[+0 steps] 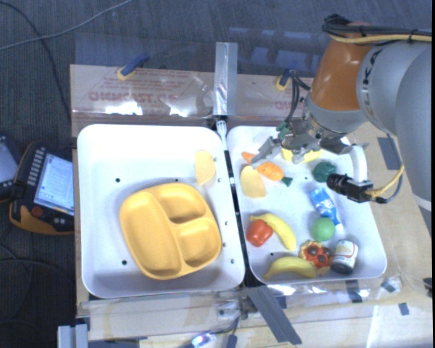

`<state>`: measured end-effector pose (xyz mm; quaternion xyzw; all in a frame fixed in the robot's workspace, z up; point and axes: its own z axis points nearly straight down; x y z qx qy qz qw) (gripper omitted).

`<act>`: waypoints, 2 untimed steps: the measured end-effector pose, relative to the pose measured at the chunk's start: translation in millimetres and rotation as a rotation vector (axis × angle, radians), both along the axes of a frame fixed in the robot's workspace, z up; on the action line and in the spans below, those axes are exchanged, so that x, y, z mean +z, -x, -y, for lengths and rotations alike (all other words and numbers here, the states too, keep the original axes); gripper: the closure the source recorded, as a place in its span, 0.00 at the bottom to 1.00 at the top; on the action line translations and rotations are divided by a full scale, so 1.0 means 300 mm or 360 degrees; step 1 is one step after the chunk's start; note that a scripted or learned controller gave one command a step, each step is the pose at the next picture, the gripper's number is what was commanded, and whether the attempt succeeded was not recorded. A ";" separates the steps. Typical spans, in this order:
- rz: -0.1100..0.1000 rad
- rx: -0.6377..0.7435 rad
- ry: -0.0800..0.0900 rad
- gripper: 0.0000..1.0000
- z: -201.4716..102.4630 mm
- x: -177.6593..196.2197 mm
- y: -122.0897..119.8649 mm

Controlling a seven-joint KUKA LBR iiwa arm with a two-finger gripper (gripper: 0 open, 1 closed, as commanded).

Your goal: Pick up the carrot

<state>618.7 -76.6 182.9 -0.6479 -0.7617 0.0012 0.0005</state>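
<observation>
Here we are above the counter (130, 96), two white bins side by side, and the grey arm with its orange band (341, 75) is reaching in from the right over the far end of the right bin (370, 263). The end effector (293, 145) hangs low over that bin's upper part, and from this angle it's hard to say whether it is spread or pressed together, so I cannot tell; nothing is visibly pinched in it. The carrot (267, 170) lies on the bin floor just below and to the left of the end effector, orange with a green tip pointing right, right beside a pale yellow piece (252, 183). A small orange wedge (248, 156) sits near the bin's upper left corner. Further along there's a dark green item (323, 170), a blue and white packet (323, 201), a green ball (322, 229), a red pepper (259, 232) touching a banana (278, 227), a second banana (290, 267) at the near edge, a red and yellow toy (314, 253) and a small can (344, 256). Over in the left bin (101, 194), a yellow divided tray (170, 228) sits in the middle, with a pale yellow slice (204, 166) leaning near the far right wall. A handheld pendant (43, 187) rests off to the left.
</observation>
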 end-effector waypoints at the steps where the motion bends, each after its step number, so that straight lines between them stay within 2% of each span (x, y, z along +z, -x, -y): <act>1: 0.0006 0.0251 0.0000 0.00 0.165 -0.298 -0.061; 2: 0.0000 0.0252 -0.0006 1.00 0.161 -0.271 -0.059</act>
